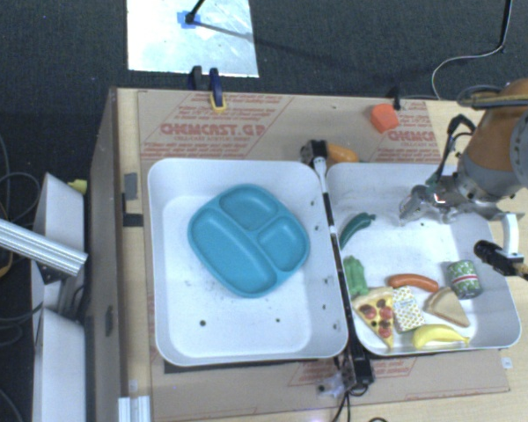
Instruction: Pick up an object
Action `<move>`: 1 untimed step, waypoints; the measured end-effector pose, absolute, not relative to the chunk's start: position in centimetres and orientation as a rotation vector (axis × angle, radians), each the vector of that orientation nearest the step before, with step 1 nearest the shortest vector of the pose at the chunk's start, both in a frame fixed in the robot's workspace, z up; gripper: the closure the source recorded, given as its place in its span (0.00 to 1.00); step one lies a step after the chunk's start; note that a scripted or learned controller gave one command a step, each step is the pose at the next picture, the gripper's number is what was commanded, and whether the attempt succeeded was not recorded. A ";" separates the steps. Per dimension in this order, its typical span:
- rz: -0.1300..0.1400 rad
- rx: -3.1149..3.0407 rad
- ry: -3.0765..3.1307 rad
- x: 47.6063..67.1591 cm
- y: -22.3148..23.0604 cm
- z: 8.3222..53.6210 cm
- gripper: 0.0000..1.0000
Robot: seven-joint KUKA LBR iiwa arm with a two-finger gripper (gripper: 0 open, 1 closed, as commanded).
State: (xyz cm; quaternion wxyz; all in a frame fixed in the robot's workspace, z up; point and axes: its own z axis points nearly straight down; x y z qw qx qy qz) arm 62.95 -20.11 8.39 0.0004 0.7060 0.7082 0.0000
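My gripper (421,204) hangs over the back part of the right bin (383,196), and I see nothing held in it. To its left lies a green pepper (356,226). Along the bin's front lie a green leafy piece (355,276), a sausage (413,281), a small can (463,279), a pizza slice (375,311), a pale cracker (407,309), a bread slice (445,305) and a banana (438,335). All of these lie apart from the gripper, toward the front.
The left bin (180,323) holds a blue divided plate (246,238). An orange block (384,118) sits on the cardboard behind the bins, and an orange toy (342,155) lies at the back of the divider. The grey arm (497,156) crosses the right bin's far right corner.
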 end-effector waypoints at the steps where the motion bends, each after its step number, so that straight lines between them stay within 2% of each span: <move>1: 0.005 2.212 2.222 66.8 -20.6 19.8 0.00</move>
